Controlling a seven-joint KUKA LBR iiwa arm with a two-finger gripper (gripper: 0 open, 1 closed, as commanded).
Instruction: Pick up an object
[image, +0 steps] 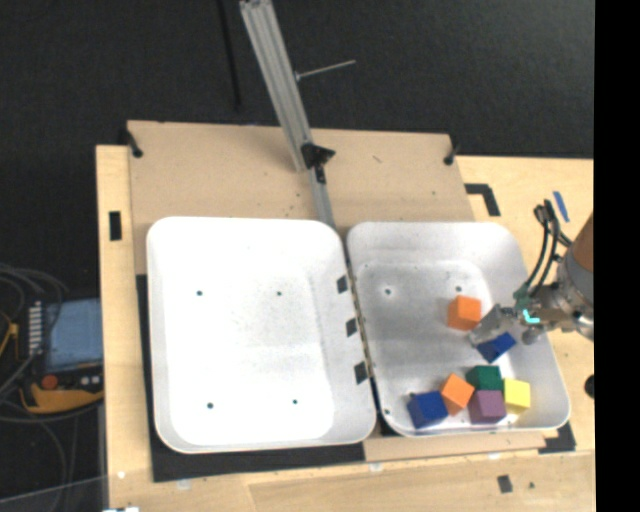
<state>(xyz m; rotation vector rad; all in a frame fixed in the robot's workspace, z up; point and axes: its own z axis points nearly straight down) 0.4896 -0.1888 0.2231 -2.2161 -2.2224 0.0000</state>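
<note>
Several coloured blocks lie in the right bin (420, 260). An orange cube (463, 312) sits alone near the bin's middle right. A small blue block (497, 347) lies tilted just below and right of it. My gripper (510, 328) reaches in from the right edge and hangs low over that blue block. It is open, one finger next to the orange cube and the other further right. Nothing is between the fingers. At the bin's front right, a blue cube (427, 408), an orange cube (457, 391), a green cube (487, 377), a purple cube (487, 405) and a yellow cube (517, 393) huddle together.
The left bin (250, 330) is beside the right one, with a row of black clips (352, 325) between them. A slanted metal pole (285, 90) rises from behind the bins. Cables and a blue box (75, 335) lie off the bench at the left.
</note>
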